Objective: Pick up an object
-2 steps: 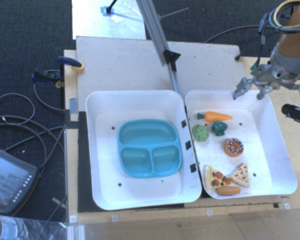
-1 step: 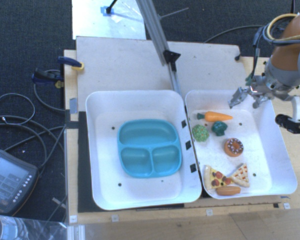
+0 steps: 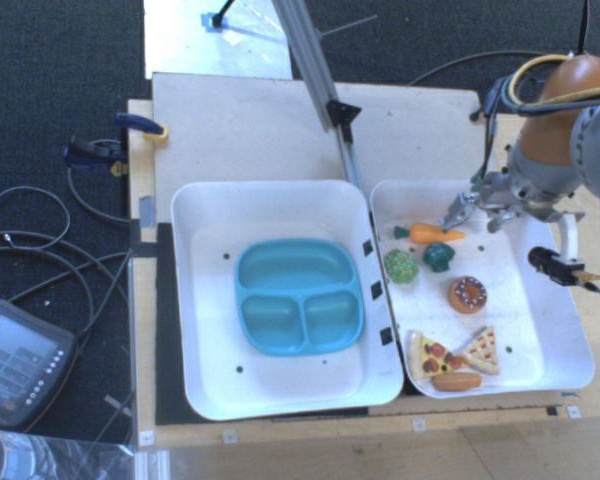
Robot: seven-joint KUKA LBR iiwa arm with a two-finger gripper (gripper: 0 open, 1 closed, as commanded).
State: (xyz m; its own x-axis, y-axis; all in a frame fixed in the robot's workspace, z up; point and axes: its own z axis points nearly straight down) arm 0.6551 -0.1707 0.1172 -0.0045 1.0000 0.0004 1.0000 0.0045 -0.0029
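Dark carpet surrounds a pale table that carries two shallow white bins side by side.

The right bin holds the candidate objects. A toy carrot lies at the upper left of this bin, orange body pointing right. Just below it sit a light green vegetable piece and a darker green broccoli piece, close together. A chocolate donut lies lower right of these. Near the bin's lower edge, two pizza slices rest beside a hot dog.

The end effector hangs over the upper part of the right bin, just right of the carrot. Its fingers appear spread, with nothing between them. The grey arm enters from the upper right of the frame.

The left bin contains a blue divided plate with three compartments, roughly centred.

A handheld control pendant and loose cables lie on the carpet at the left.
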